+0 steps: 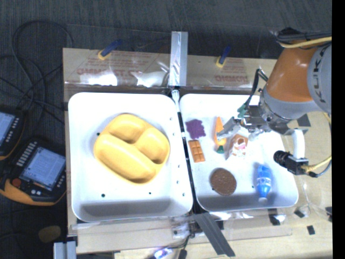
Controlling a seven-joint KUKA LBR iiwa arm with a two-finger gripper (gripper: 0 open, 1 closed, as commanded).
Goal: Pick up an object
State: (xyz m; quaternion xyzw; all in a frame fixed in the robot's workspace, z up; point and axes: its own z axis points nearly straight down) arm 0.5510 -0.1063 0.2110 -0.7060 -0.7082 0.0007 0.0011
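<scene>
the arm (294, 85) is reaching in from the right, its tool (235, 127) hanging over the right bin (291, 196), fingers apart, gripping nothing. just below it a small house (237, 144) is lying beside a carrot (218, 129). a cookie (222, 181), bottle (263, 181) and grapes (195, 127) are sitting nearby. a yellow loaf (131, 147) is filling the left bin (86, 198).

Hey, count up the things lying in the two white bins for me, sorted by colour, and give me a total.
Yellow: 1, big lumpy thing
Purple: 1, grapes
Orange: 2, carrot, waffle bar
Brown: 1, round cookie
Blue: 1, bottle
Tan and white: 1, small toy
Total: 7
</scene>
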